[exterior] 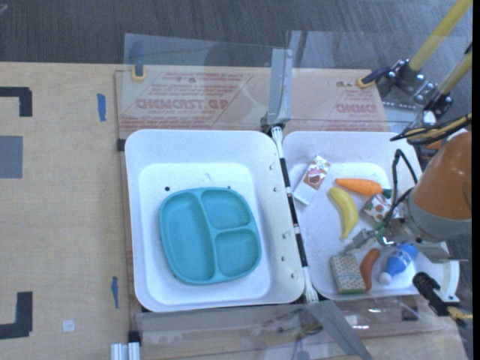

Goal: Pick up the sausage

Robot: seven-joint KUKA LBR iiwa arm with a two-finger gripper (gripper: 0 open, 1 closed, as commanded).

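While the fingers [377, 236] hang low in the right bin [324, 142], the sausage [369, 268] lies just below them. Whether they are spread, I cannot tell. A banana [345, 209] lies beside.

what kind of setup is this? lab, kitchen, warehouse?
Most likely a robotics lab bench for pick tests, not a kitchen. Two white bins sit side by side on a wooden bench; toy food such as a banana, carrot and sausage fills the right one, with the arm above.
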